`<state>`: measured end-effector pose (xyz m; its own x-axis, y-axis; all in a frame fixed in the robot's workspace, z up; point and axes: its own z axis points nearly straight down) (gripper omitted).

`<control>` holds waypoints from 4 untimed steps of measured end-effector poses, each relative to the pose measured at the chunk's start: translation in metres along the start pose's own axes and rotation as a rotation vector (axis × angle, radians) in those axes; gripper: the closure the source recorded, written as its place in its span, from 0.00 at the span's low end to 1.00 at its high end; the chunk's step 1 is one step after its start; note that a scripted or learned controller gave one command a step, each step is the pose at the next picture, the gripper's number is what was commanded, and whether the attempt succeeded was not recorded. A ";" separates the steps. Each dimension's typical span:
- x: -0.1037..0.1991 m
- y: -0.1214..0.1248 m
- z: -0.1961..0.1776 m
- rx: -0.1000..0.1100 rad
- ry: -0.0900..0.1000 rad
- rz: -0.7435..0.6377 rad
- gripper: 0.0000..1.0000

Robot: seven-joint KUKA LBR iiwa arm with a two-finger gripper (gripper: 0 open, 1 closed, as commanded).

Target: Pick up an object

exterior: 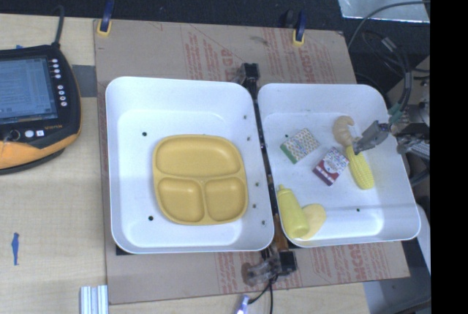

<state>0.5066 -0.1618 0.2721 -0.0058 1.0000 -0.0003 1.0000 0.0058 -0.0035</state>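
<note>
Sitting at the bottom of the right white bin (pixel 395 228) is a yellow squeeze bottle (pixel 298 217). Further up, a small red-and-white packet (pixel 330 165) is lying beside a yellow plastic corn cob (pixel 360 167), with a green patterned packet (pixel 299 145) left of them. The gripper (pixel 371 137) is reaching in at the right edge, just above the corn; can't tell how it's set. A yellow divided plate (pixel 199 178) is filling the left bin (pixel 124 107).

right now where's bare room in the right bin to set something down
Bare floor along the front of the right bin, between the yellow bottle and the corn. Crowded in the middle: green packet, red packet, gripper.
</note>
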 end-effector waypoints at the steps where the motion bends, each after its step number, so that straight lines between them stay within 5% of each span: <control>1: -0.050 0.110 0.126 0.005 0.000 -0.001 0.00; 2: -0.050 0.141 0.180 0.000 -0.002 -0.003 0.00; 4: -0.031 0.150 0.179 0.001 0.001 0.000 0.00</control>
<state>0.6562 -0.1920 0.0922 -0.0058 1.0000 0.0007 1.0000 0.0058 -0.0041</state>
